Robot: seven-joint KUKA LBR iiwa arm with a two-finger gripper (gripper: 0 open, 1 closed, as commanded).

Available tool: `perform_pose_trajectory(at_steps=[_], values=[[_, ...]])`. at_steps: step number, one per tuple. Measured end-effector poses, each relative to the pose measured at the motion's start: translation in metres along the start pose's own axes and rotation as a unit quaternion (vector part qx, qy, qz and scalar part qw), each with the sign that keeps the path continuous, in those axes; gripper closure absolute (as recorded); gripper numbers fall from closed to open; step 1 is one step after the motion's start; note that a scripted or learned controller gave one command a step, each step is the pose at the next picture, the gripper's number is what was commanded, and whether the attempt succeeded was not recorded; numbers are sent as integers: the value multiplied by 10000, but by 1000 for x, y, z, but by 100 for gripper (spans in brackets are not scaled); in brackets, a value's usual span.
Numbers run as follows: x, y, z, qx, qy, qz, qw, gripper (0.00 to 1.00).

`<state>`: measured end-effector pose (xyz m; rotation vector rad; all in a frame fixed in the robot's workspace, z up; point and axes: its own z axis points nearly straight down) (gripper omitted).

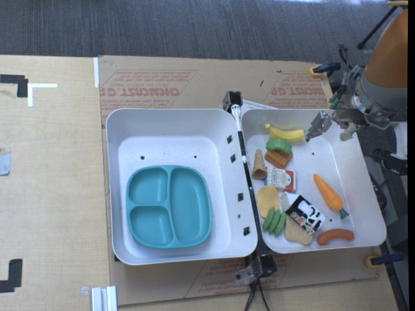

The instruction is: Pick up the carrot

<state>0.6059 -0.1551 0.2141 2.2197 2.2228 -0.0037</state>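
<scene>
Carrot (329, 192): lies slantwise in the right bin (363, 173), near its right wall, above a red sausage (335, 236).
Pincer (331, 126): hovers over the bin's upper right, fingers spread, gripping nothing, well apart from the carrot.
Left bin (123, 128): holds a teal divided plate (170, 207).

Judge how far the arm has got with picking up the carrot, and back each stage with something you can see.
Done: nothing visible; the carrot lies untouched on the floor of the right bin, between a sausage and a small packet. In hand: the gripper hovers at the bin's far side, near the banana, holding nothing. Left: move over the carrot, descend, close and lift.
</scene>
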Motion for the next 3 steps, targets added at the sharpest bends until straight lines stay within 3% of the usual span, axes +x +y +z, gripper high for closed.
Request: perform_pose_trajectory(at_steps=[1, 2, 3], values=[[-17, -56, 123, 0, 7, -658, 9978, 0], [-18, -54, 114, -11, 0, -634, 9980, 100], [32, -90, 66, -2, 7, -251, 9997, 100]])
